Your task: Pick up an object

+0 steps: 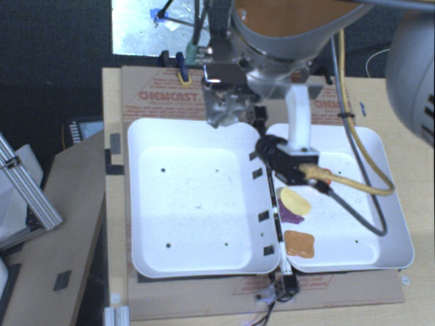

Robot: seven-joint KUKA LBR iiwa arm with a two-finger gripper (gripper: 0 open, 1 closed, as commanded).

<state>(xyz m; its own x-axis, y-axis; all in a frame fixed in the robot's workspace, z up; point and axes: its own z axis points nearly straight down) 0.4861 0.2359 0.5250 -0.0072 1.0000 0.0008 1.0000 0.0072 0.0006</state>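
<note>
Three small flat objects lie in the right bin, close to the divider: a pale yellow piece, a purple piece partly under it, and an orange piece nearer the front. My gripper hangs below the big grey and orange wrist, over the far rim of the left bin near its right corner. It is well apart from the three objects, up and to their left. Nothing shows between its tips.
A black fitting with a yellow cable hangs over the right bin just above the yellow piece. Brown cardboard lies under both bins. An aluminium rail stands off the bench at left.
</note>
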